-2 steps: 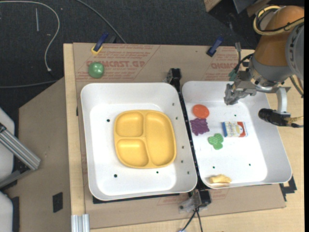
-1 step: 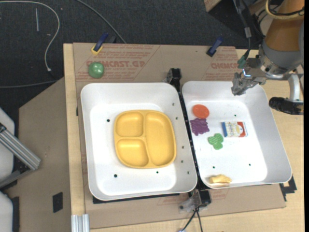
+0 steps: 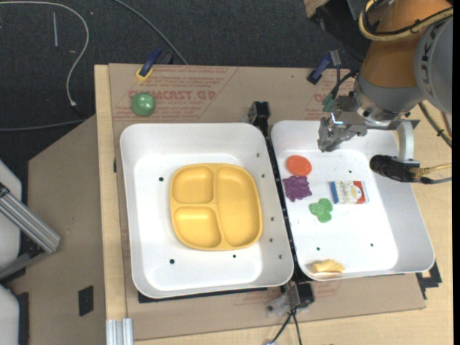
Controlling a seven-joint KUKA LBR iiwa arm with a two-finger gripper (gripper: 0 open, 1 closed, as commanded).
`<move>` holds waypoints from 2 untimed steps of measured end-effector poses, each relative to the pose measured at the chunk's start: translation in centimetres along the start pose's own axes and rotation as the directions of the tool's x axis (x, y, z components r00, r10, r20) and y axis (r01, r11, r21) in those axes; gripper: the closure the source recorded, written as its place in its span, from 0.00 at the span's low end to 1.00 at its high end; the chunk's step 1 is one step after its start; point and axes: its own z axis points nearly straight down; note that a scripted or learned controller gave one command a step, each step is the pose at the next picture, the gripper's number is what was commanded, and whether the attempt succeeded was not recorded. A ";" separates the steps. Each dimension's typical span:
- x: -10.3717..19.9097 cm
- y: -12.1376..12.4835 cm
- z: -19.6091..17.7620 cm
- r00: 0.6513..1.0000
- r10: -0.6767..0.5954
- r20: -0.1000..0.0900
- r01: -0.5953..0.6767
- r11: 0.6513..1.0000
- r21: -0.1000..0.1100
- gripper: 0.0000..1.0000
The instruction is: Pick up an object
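Faintly, "COMCAST" on cardboard (image 3: 188, 92)

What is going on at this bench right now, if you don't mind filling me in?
A grey arm with an orange band reaches in from the right, its end effector over the upper part of the right shallow white bin. That bin holds small toys: an orange round piece, a purple cluster, a green piece, a small printed box and a yellow piece. Nothing shows between its fingers yet. The left white bin holds a yellow divided plate.
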 end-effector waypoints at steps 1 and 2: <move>4.6 -0.8 0.1 1.000 0.000 0.000 0.000 1.000 0.000 1.00; 9.7 -1.9 0.8 1.000 0.000 -0.001 0.000 1.000 0.001 1.00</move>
